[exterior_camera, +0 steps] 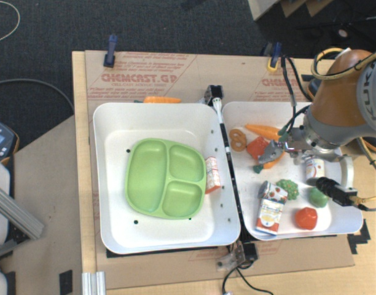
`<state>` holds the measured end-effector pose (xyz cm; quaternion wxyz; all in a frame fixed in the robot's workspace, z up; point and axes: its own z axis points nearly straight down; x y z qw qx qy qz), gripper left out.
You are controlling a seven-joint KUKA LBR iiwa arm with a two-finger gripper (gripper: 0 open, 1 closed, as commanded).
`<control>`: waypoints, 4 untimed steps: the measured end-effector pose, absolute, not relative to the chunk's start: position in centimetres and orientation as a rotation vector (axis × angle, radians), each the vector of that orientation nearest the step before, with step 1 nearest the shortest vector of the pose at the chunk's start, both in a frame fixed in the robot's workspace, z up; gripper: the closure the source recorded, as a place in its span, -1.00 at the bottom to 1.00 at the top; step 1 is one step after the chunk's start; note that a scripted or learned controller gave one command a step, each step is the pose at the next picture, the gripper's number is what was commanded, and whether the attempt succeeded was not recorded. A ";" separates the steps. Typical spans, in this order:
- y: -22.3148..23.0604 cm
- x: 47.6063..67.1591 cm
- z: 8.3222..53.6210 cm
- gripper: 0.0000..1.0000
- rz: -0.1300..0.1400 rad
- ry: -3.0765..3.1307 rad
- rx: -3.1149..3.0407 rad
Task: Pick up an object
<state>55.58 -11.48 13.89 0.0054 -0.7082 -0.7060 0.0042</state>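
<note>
My gripper (pixel 275 150) is low in the right bin (pixel 354 223), reaching in from the right. Its tip sits against a red toy pepper (pixel 258 147) and a small orange piece (pixel 269 163) just below it. An orange carrot (pixel 263 129) lies just behind the gripper, and a brown pretzel (pixel 238 139) lies to its left. In front of the gripper are a green broccoli (pixel 287 186), a juice carton (pixel 271 209), a red tomato (pixel 306 218) and a green toy (pixel 318 196). Whether anything is gripped is hidden.
The left bin (pixel 108 165) holds a green divided plate (pixel 166 179) and a small packet (pixel 212 175) by its right wall. A black rod (pixel 222 134) runs along the divide between the bins. An orange strip (pixel 162 100) lies behind the left bin.
</note>
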 end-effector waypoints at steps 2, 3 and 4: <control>-9.4 55.6 9.5 -1.00 -0.004 -2.227 -2.222; -9.5 55.5 10.5 1.00 -0.003 -2.224 -2.225; -9.4 55.5 11.5 1.00 -0.005 -2.224 -2.227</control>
